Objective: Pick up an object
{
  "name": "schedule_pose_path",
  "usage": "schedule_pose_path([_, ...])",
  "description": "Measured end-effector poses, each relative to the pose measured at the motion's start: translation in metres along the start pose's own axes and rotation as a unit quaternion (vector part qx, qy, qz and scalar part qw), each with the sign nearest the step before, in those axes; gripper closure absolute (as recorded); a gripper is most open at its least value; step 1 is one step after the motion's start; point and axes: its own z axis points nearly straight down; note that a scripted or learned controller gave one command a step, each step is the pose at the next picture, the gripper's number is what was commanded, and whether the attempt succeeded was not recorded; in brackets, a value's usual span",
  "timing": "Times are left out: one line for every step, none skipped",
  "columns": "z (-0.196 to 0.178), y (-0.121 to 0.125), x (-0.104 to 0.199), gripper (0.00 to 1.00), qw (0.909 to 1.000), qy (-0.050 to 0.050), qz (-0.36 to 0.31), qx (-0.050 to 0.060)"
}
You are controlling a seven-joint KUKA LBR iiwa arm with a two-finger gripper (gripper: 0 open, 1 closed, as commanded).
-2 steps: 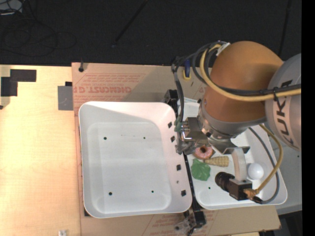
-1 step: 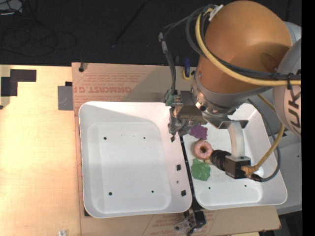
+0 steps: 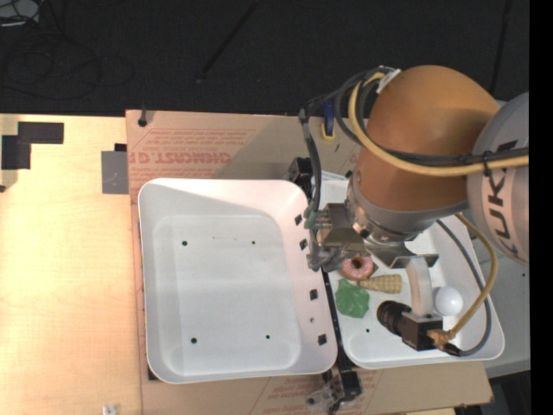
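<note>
Over right bin (image 3: 484,344) left edge: gripper (image 3: 333,245) above doughnut (image 3: 356,268), grip state unclear.

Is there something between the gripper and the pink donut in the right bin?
Nothing visible. The gripper hangs directly above the pink donut, at the left side of the right bin. The green toy and cone lie beside the donut, not over it.

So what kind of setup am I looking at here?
Most likely a lab bin-picking bench: two shallow white bins, left bin and right bin, toy items like a pink donut and green piece, and loose cables behind.
</note>
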Motion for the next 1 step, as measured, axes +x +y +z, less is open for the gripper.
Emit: schedule_pose_path([-0.0866,0.0008,0.031,1.0,1.0,0.002,-0.002,-0.006])
